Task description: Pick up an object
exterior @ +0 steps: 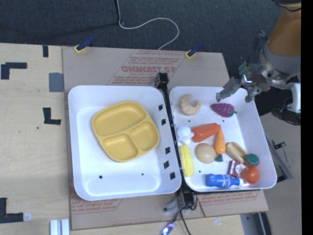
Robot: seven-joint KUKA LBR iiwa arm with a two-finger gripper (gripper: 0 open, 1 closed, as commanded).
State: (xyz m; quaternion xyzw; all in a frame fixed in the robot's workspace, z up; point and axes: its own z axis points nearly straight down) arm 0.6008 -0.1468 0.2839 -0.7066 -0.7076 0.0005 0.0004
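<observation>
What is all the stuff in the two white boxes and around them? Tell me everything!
Left bin: one, white, left side.
Divided plate: one, yellow, in left bin.
Right bin: one, white, right side.
Croissant: one, tan, right bin's far-left part.
Grapes: one bunch, purple, far end.
Carrots: two, orange, middle.
Potato: one, beige, middle.
Corn: one, yellow, left wall.
Bottle: one, blue, near edge.
Tomato: one, red, near-right corner.
Cable: one, white, on dark floor.
Gripper: one, grey, over far-right rim by grapes.
</observation>
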